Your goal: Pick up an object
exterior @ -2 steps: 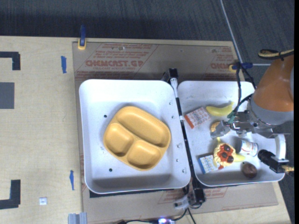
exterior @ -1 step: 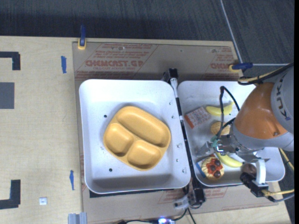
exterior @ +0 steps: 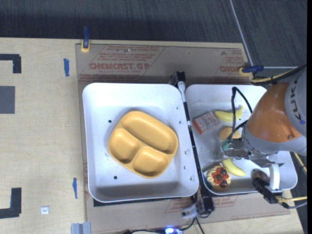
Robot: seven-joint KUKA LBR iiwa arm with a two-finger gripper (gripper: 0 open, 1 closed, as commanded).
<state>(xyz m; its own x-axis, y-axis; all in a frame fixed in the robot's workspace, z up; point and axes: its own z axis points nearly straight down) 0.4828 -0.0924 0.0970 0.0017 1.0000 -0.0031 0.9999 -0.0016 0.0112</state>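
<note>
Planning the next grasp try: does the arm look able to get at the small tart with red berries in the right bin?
Probably yes. The tart lies uncovered near the right bin's front edge, just beside the arm's wrist. A banana touches its right side and might crowd the approach.

Robotics lab | wooden bench (exterior: 39, 130) with black tape markers (exterior: 12, 63) | two white bins (exterior: 92, 130) clamped side by side | dark carpet floor (exterior: 146, 9) | loose cables (exterior: 239, 23)
</note>
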